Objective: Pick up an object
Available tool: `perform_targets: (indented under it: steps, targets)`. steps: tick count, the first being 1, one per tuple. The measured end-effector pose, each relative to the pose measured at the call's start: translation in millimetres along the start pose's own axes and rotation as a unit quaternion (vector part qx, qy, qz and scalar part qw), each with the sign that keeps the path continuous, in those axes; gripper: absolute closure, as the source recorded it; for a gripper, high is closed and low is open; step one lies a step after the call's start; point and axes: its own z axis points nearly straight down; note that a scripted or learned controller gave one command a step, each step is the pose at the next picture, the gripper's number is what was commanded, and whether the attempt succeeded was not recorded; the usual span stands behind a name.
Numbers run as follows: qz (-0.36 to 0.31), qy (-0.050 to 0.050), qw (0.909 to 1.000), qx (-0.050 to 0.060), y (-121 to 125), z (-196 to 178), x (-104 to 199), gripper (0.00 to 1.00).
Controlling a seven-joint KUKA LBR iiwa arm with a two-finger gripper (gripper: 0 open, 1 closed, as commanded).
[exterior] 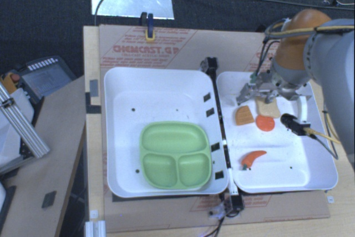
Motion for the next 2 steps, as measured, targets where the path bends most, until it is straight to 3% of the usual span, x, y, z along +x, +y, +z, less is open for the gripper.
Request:
perform_targets:
  steps: [1,2]
  targets:
    - [0.0,0.0,1.0,-0.003,1.9,-14.4,-0.1,1.0]
    - [-0.001,0.0,1.0,-0.004,6.8,-79.0,-3.5,1.0]
